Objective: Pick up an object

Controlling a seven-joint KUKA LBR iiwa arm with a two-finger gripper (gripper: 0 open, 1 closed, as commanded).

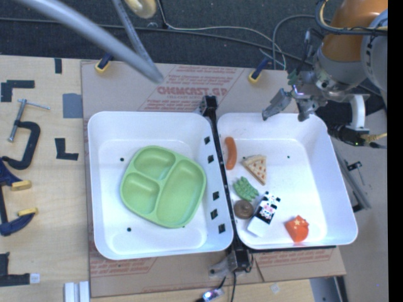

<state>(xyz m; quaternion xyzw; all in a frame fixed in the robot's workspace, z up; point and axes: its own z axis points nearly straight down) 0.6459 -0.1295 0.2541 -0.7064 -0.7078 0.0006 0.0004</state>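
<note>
hand point(291, 109): I'm seeing it hovering over the top edge of the right bin, up near the back rim, with the two fingers spread wide apart and nothing sitting between them

arm point(352, 24): it's reaching in from the right, grey with the orange part showing up top, wrist tilting down toward the bin's far corner

right bin point(315, 137): this is where all the small stuff is lying, mostly bunched toward the left and front of it

sausage point(230, 152): orange-brown, lying lengthwise right next to the divider between the bins

pizza slice point(256, 167): toy wedge sitting just beside the sausage, a bit lower

green toy point(246, 189): bumpy green thing lying below the pizza slice, touching or nearly touching the brown round piece point(243, 209) under it

cow-print box point(264, 213): black and white carton leaning just beside the brown piece

red toy point(298, 228): sitting on its own near the front right corner, well apart from the hand

left bin point(104, 137): it's holding a green divided plate point(164, 185), lying flat and turned at an angle

surface point(38, 231): I'm noticing clamps lying off to the left side
</note>
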